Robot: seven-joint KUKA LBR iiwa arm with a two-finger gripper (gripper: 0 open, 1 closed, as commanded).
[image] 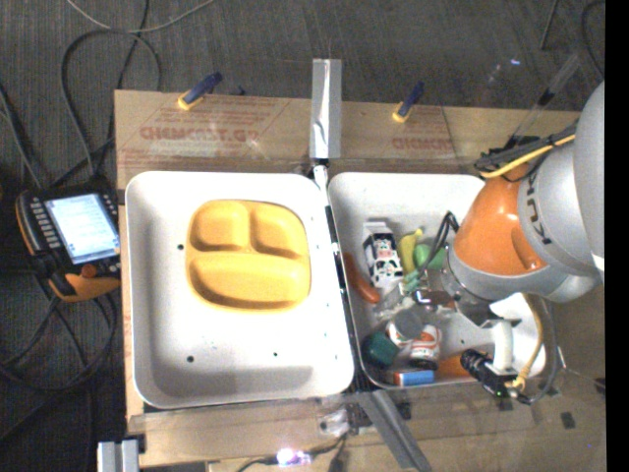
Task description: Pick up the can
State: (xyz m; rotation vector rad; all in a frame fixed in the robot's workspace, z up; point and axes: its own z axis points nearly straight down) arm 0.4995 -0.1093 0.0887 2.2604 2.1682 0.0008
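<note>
Tool point(418, 298) hangs just above the can point(421, 343) — right bin.

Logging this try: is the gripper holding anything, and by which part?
Cannot be told. The gripper is down among the clutter in the right bin, just above the can, but no object shows between its fingers.

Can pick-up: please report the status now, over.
Gripper low in the right bin, among the clutter. Can lies just in front of it, not seen between its fingers. Toys crowd the can closely. Yellow tray sits in the left bin.
</note>
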